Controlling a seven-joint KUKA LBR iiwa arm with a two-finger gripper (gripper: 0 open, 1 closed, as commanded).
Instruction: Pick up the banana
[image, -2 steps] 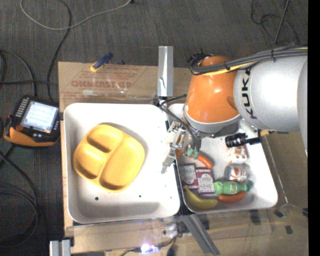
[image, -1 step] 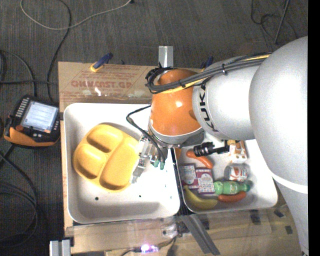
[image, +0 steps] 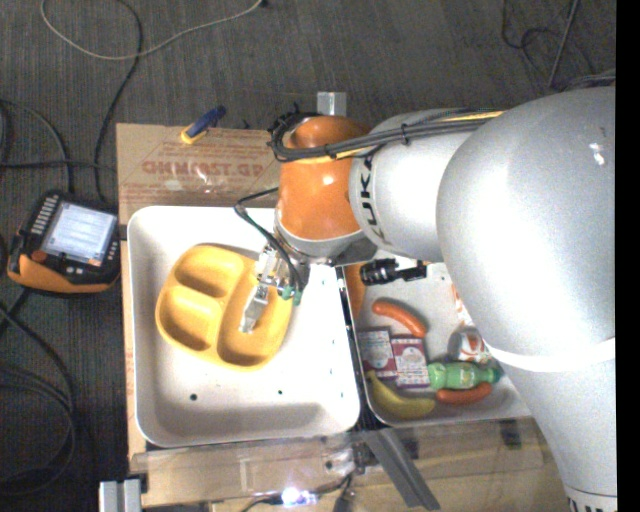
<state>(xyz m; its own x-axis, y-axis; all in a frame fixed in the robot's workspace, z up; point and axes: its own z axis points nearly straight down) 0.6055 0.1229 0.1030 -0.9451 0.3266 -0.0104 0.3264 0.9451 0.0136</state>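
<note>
From the camera above the worktop, the grey and orange arm reached over the left bin (image: 150, 400), its hand (image: 262, 300) hanging above a yellow divided plate (image: 205, 305), with nothing seen between its fingers; whether they stood open or closed could not be told. The banana (image: 398, 398) lay well apart in the right bin (image: 505, 405), wedged at the near edge beneath a snack packet (image: 392, 358) and beside a green bottle (image: 462, 376) and two sausages. The likely failure was a descent over the wrong bin, closing on the plate, or a grab that snagged the banana's crowding neighbours.

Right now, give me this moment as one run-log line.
task: pick up banana | pincer: over yellow tray, left bin | banana: right bin, untouched, beside sausage and green bottle | status: not grasped
</note>
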